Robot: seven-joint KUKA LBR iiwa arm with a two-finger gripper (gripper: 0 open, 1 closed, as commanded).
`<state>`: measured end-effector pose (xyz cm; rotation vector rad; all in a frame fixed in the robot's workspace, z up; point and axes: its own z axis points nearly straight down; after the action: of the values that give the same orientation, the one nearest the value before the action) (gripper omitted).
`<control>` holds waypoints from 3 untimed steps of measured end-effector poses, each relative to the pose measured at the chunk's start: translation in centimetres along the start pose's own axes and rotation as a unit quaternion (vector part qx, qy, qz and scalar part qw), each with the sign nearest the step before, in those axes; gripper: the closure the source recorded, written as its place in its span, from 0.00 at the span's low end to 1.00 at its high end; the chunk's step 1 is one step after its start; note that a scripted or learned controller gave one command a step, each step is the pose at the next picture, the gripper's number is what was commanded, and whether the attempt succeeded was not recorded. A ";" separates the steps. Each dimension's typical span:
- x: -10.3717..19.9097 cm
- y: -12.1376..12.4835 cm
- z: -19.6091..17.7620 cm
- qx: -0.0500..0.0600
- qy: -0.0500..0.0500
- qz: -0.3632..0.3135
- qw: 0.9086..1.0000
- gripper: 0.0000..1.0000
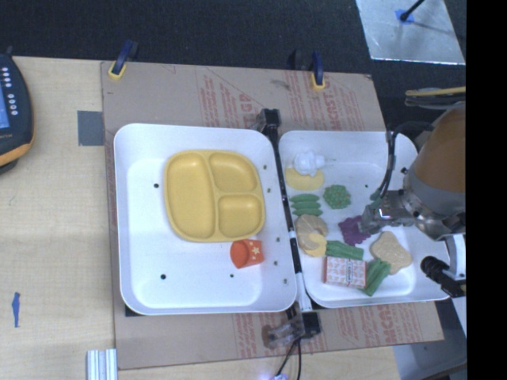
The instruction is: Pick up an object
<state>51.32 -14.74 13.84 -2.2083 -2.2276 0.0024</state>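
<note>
The pincer (379,212) hangs low in the right bin (356,145); whether it is open or closed I cannot tell. Just beside it lies one purple grape bunch (352,229), crowded by one bread slice (390,251) and one broccoli (337,196). A descent could nudge neighbours and close on nothing.

Blue clamps (317,70) on cardboard sheet (238,93), handheld pendant (12,109) far left

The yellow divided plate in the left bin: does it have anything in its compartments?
Empty. All three compartments of the yellow plate show bare yellow; the orange toy lies beside it on the bin floor.
</note>
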 end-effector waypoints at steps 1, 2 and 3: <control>-1.4 -0.2 -3.3 -0.003 -0.002 0.003 1.000 1.00; -3.5 -0.5 2.0 0.002 -0.001 0.003 1.000 1.00; -4.5 -1.6 -0.9 -0.002 -0.002 0.004 1.000 1.00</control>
<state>49.74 -19.26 14.73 -2.2204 -2.2232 0.0013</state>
